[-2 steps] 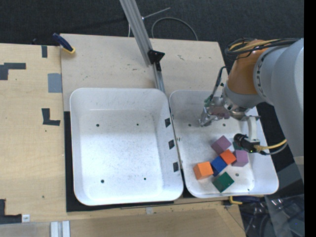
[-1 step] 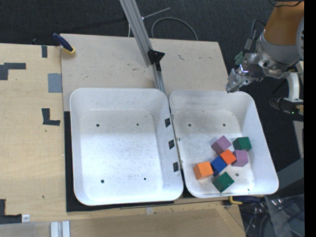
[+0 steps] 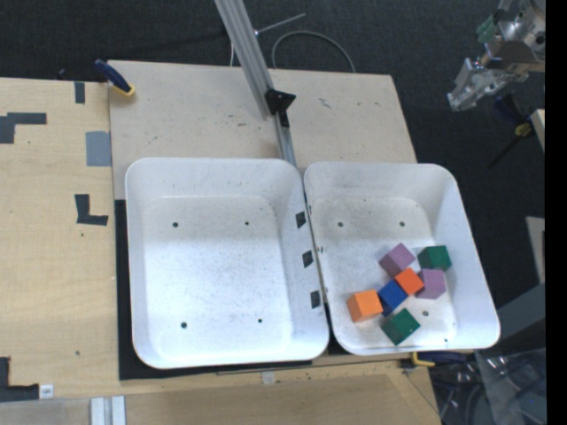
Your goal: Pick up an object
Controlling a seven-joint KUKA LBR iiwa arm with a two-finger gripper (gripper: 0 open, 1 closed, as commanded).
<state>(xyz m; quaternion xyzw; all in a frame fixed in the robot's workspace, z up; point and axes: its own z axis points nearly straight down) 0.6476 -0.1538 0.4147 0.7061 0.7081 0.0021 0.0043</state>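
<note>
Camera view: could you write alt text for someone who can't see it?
Seven small coloured blocks cluster in the right white bin, beside the left white bin. The robot's gripper hangs above and beyond the bins, at upper right.

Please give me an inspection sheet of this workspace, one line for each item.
Surface: wooden bench bearing left bin and right bin.
Job's things: seven blocks clustered in the right bin: two orange, two purple, two green, one blue.
Clutter: blue-and-yellow clamp at the bench's far edge.
Grippers: claw raised beyond the right bin, apart from the blocks.
Cables: thin loop behind the bench.
Surroundings: slanted metal rail, dark floor.
</note>
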